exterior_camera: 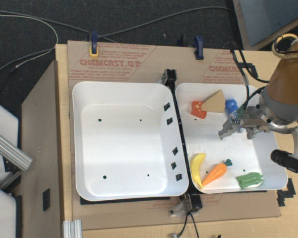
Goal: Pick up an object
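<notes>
Right now the gripper (230,129) hangs low over the right bin (260,155), fingers slightly parted and holding nothing — poised beside the blue object (231,104), likely its target. The banana (196,168), carrot (214,173) and green piece (249,179) lie along the near edge, untouched.

Two bins sit side by side on the worktop (139,58). In the right bin (260,155), a wedge (214,102) and ball (231,105) lie just behind the tool (231,129); banana (196,168), carrot (213,174) and what may be a leafy toy (249,180) lie before it.
</notes>
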You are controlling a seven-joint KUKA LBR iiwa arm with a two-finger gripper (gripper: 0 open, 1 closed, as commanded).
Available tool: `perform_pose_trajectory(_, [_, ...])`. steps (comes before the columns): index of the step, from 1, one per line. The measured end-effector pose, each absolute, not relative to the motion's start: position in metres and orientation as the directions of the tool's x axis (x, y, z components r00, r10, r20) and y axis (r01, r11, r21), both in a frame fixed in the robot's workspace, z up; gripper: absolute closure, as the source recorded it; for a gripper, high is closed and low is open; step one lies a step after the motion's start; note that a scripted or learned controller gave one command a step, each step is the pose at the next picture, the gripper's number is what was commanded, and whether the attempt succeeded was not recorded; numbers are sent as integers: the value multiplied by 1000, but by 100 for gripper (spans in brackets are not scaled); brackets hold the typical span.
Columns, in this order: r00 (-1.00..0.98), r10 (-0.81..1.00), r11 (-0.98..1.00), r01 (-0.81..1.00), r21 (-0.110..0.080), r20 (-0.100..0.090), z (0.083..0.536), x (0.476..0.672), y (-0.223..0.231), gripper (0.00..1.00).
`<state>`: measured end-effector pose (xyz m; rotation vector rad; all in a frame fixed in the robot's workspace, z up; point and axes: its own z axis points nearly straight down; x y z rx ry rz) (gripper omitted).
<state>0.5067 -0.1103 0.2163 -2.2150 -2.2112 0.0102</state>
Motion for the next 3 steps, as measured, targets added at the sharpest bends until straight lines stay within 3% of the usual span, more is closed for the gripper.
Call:
perform_pose_trajectory(1, [-1, 1000, 1, 1000, -2, 2, 221, 509, -110, 0])
perform_pose_trajectory(3, [0, 1000, 0, 1000, -7, 3, 114, 515, -105, 0])
